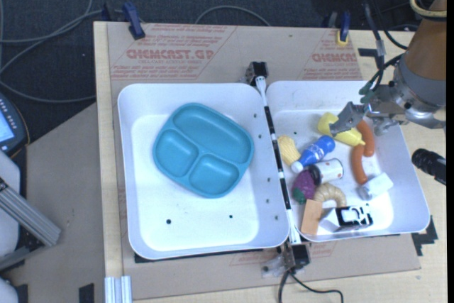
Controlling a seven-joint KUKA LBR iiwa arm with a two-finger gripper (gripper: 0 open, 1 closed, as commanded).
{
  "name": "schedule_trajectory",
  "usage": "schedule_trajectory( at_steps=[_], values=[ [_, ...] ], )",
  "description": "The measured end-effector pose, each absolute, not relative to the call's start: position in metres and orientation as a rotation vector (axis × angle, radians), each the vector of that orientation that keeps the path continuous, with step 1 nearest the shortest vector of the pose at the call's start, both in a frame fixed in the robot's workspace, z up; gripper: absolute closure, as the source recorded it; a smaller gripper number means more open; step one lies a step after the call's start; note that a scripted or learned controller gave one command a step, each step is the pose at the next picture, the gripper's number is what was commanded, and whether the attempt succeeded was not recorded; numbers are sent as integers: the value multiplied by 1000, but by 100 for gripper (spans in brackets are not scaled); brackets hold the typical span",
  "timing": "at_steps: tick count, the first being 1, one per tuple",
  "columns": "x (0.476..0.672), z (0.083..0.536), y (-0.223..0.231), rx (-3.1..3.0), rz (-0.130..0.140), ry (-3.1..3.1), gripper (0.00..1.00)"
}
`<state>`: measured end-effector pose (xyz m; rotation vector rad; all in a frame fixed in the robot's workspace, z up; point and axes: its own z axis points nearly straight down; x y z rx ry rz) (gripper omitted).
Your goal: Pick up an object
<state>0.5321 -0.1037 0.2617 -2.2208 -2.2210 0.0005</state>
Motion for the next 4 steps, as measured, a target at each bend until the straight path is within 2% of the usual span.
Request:
schedule_trajectory(
  at_steps=[1, 2, 3, 4],
  values=[
    [658, 196, -116, -2221, -4, -2231, 0],
    [615, 123, -121, -2218, 8, -2214, 0],
    [663, 83, -165, -2227, -3, -2225, 0],
    [630, 85, -146, -2220, 3, -2218, 0]
  ],
)
